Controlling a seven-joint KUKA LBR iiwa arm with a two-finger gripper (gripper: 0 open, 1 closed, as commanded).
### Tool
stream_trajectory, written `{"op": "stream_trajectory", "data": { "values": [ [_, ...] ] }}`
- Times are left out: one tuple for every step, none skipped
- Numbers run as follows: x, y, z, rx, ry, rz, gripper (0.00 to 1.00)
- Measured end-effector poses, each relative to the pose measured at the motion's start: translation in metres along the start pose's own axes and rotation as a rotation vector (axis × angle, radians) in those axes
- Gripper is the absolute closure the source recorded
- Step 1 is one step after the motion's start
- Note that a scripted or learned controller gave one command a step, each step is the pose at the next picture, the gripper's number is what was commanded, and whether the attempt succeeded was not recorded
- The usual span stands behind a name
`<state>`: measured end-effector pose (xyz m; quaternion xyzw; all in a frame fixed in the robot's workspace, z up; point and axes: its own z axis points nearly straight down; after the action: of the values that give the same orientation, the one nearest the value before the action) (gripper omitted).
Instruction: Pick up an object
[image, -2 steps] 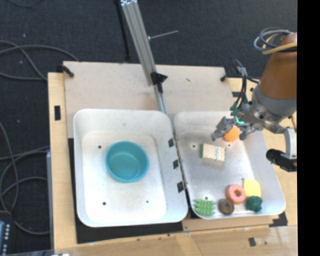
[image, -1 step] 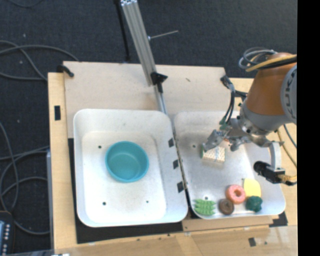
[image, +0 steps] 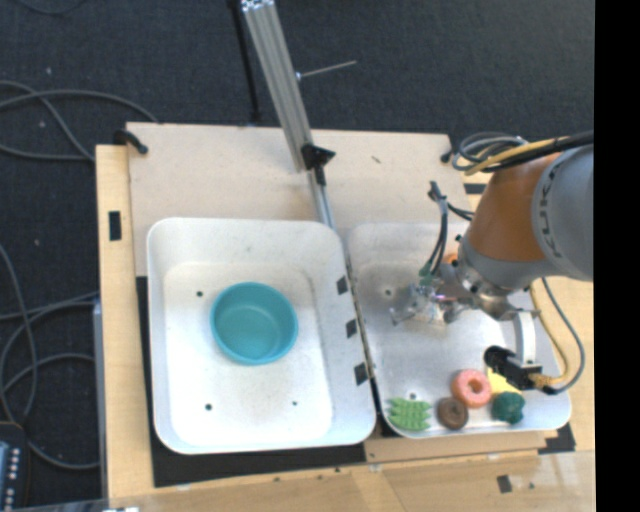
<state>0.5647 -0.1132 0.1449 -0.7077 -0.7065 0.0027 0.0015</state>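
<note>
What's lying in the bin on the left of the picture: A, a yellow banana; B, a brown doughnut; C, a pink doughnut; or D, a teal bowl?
D: the teal bowl sits in the left-hand bin, while the pink doughnut lies in the right-hand bin.

Left bin (image: 180, 400): teal bowl (image: 254, 321) mid-floor, bare floor all round it.
Right bin (image: 385, 360): left strip of floor bare; arm (image: 520, 220) overhangs right part.
Near rim crowded: green toy (image: 407, 411), brown ring (image: 453, 413), pink ring (image: 471, 387), dark green piece (image: 508, 406), bunched close.
Slanted metal rail (image: 285, 90) crosses far bench, ending between bins.
</note>
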Motion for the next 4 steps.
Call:
{"op": "stream_trajectory", "data": {
  "values": [
    [-0.002, 0.0, 0.046, -0.005, -0.001, 0.001, 0.0],
    [-0.002, 0.001, 0.033, -0.01, 0.002, 0.007, 1.0],
    [0.005, 0.008, -0.015, -0.012, 0.002, -0.005, 1.0],
    [0.006, 0.008, -0.08, -0.015, 0.001, -0.006, 1.0]
  ]
}}
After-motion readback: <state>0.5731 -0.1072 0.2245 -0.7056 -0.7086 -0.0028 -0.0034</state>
